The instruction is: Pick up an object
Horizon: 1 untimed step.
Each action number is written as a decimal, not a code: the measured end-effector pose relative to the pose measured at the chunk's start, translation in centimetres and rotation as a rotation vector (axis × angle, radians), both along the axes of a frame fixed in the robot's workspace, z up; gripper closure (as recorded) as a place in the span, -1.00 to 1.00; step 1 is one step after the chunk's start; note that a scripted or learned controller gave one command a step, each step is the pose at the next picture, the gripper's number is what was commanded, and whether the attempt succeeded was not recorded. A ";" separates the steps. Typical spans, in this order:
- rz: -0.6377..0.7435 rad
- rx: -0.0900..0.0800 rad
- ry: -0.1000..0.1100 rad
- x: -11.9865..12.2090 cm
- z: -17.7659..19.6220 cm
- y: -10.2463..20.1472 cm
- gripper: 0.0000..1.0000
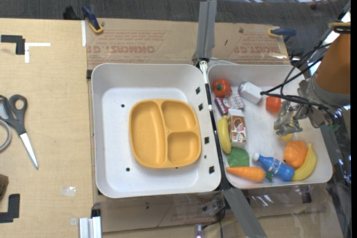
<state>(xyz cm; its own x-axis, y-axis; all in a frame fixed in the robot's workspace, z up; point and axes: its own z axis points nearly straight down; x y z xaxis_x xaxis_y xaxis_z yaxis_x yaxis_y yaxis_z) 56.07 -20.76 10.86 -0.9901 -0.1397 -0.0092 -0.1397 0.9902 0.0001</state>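
End effector point(288, 122), grip state unclear, hangs in the right bin point(323, 178) between an orange ball point(273, 104) and a pepper point(295, 153).

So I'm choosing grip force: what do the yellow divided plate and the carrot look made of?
The yellow divided plate looks like moulded hard plastic, matte, evenly coloured, with rounded compartment ridges. The carrot looks like smooth plastic toy food with a slight sheen; hard or soft, I can't tell.

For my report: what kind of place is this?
Probably a robotics lab bench: two white bins clamped to cardboard, toy food like a carrot, and scissors lying beside.
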 end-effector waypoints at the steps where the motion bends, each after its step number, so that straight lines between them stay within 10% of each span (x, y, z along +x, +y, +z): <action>1: 0.000 0.000 0.000 0.0 0.0 0.0 -1.00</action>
